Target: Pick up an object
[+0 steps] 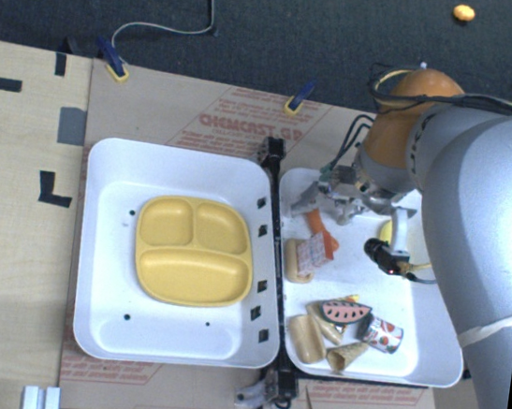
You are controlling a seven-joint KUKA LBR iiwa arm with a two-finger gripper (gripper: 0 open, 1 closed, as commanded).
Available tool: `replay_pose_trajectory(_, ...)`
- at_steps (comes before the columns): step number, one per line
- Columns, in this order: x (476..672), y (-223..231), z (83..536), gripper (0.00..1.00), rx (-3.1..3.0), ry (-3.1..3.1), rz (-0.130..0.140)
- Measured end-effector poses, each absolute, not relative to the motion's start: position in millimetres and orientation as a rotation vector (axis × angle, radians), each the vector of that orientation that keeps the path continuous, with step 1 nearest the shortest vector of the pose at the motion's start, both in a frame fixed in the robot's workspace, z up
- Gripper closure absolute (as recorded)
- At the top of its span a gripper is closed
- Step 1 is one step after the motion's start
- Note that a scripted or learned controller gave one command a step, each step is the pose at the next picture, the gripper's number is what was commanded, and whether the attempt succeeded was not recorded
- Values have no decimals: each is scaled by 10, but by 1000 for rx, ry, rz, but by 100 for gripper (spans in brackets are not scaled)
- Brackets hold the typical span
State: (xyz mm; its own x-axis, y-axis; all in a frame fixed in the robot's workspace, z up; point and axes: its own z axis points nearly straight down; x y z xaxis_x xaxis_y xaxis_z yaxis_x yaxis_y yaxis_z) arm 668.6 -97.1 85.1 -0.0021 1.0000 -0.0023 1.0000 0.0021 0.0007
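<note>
My gripper (322,206) hangs low over the far left part of the right bin (430,313), its fingers spread open. An orange carrot-like piece (322,235) lies just below the fingertips, and nothing is held between them. A tan bread-like piece (300,260) sits beside the carrot. Nearer the front lie a watermelon slice (345,312), a small red and white can (382,334), a tan roll (305,338) and a cone (345,354). A yellow item (386,230) lies partly hidden under the arm's wrist.
The left bin (104,244) holds a yellow divided plate (196,250). A black divider (269,248) runs between the bins. The grey arm (483,202) covers the right bin's far right side. Cardboard and clamps border the bins.
</note>
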Motion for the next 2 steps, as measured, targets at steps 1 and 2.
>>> replay_pose_trajectory(1,6686,-997,851,0,2217,2223,-2)
replay_pose_trajectory(2,6687,-1035,852,0,2218,2222,-2)
